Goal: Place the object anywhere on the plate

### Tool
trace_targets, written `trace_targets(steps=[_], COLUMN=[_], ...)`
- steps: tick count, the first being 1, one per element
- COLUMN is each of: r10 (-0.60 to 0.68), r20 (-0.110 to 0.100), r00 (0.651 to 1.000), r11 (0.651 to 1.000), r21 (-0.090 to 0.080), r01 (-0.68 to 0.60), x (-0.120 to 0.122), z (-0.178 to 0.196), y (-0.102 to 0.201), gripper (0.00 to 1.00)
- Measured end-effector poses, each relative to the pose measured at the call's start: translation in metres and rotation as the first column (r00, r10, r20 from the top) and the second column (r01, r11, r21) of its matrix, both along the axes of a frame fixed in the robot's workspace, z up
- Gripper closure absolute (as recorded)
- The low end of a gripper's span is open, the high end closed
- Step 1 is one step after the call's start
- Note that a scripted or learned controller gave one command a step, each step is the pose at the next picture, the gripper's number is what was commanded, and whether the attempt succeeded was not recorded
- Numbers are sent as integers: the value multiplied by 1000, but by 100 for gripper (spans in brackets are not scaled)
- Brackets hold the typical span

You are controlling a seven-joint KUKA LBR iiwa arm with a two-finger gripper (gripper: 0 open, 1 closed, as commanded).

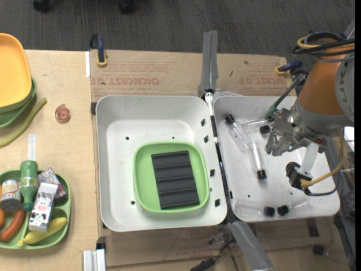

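Seeing left bin (pixel 113 129) filling centre of frame, right bin (pixel 242 192) touching it on right

Watching grey-and-orange arm (pixel 321 89) reaching in from right edge, hanging over right bin

Finding green plate (pixel 144 174) lying in lower middle of left bin

Noting black ribbed object (pixel 175 179) resting flat on plate, inside its rim

Placing gripper (pixel 275 145) over upper right part of right bin, well apart from plate; cannot tell whether open or closed

Spotting clear tubes (pixel 255 157) and small black pieces (pixel 274 210) lying loose in right bin
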State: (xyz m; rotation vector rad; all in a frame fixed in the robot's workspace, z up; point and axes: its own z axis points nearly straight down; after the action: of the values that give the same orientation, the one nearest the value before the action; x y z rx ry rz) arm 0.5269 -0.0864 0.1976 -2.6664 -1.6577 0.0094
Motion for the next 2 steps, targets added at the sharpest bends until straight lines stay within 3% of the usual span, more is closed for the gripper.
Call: trace_targets(steps=[1,2], r10=[-1,-49], r20=[0,3], r00=[1000,999], r11=[1000,999], r21=[0,0], r01=[1,49], x=[0,-29], z=[0,70], y=[0,-52], gripper=[0,0])
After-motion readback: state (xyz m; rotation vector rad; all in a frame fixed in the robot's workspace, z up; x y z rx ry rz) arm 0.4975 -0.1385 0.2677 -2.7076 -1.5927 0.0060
